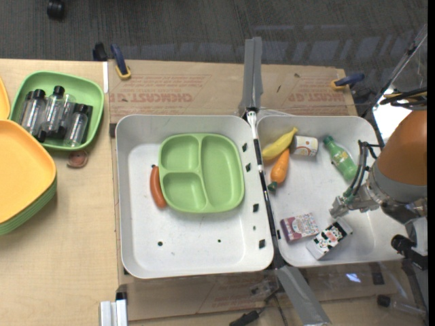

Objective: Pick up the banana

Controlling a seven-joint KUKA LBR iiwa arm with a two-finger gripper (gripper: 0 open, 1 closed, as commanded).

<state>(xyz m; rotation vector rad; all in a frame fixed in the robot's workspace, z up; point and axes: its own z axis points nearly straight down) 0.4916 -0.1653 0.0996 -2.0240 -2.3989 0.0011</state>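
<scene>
banana [279, 144] lay up-left of your gripper [342, 206], well apart | long axis slanted, tip toward upper right, touching carrot [279, 169] | jaw state: you couldn't tell

robot lab: clamped cardboard [204, 90], test bins [129, 202].

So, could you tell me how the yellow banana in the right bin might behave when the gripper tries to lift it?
The curved yellow banana looks smooth-skinned, so it may slip or pivot if pinched off-centre. It lies flat, so tipping seems unlikely. It appears to touch the orange carrot, which might shift when it is lifted.
</scene>
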